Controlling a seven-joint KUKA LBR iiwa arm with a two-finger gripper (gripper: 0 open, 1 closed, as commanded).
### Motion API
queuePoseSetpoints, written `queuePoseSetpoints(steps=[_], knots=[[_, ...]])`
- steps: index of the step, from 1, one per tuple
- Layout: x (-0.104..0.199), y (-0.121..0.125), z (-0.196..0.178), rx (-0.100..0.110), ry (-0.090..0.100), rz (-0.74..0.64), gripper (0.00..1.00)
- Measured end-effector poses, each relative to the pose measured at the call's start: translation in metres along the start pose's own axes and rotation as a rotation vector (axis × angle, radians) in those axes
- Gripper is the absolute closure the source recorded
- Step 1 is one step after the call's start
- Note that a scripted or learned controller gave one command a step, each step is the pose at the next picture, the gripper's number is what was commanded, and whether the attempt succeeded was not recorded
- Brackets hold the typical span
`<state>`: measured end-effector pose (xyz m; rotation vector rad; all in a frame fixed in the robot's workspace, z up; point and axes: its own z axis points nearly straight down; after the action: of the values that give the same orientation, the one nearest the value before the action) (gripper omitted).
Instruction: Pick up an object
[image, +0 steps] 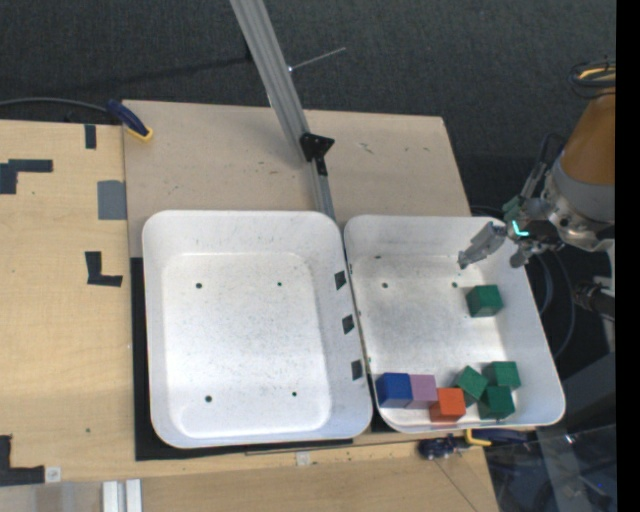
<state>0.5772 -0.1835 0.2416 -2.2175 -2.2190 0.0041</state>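
The right bin (420, 300) holds small blocks. A lone green cube (484, 300) lies near its right wall. Along the front edge sit a blue cube (394, 388), a purple cube (423, 388), an orange cube (450, 402) and three more green cubes (495, 388) bunched together. My gripper (492, 258) hangs over the bin's upper right corner, just above and behind the lone green cube. It is open, and nothing is between its fingers (478, 246).
The left bin (160, 300) stands beside the right one, with a ridge between them. A slanted metal pole (285, 90) runs down to the bins' back edge. The arm's orange band (592, 140) is at the far right.
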Motion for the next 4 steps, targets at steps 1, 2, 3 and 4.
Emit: queuePoseSetpoints(steps=[1, 2, 3, 4], knots=[[0.000, 0.001, -0.002, -0.004, -0.001, -0.001, 0.00], [0.000, 0.004, 0.058, 0.002, -0.001, 0.000, 0.00], [0.005, 0.007, 0.121, 0.002, 0.000, -0.001, 0.00], [0.007, 0.007, 0.151, -0.004, -0.001, -0.003, 0.00]])
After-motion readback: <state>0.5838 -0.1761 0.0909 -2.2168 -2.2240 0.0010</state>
